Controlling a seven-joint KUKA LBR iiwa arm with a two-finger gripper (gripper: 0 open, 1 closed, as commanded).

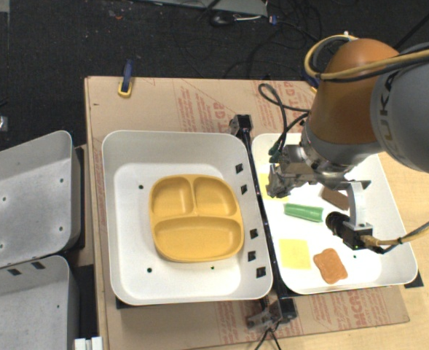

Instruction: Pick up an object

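Green cylinder [304, 211] lay in right bin [396, 268] just below gripper [281, 183]; looked light, stiff, perhaps slick, best pinched across its middle; grip state could not be told.

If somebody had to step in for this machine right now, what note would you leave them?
Hand: low over the upper left part of the right bin; whether it grips anything cannot be told.
Things: green cylinder, yellow square and orange-brown piece all lie on the right bin's floor. The yellow divided tray sits in the left bin.
Done: nothing visibly lifted.
Left: grasp one object and raise it; the green cylinder lies nearest.
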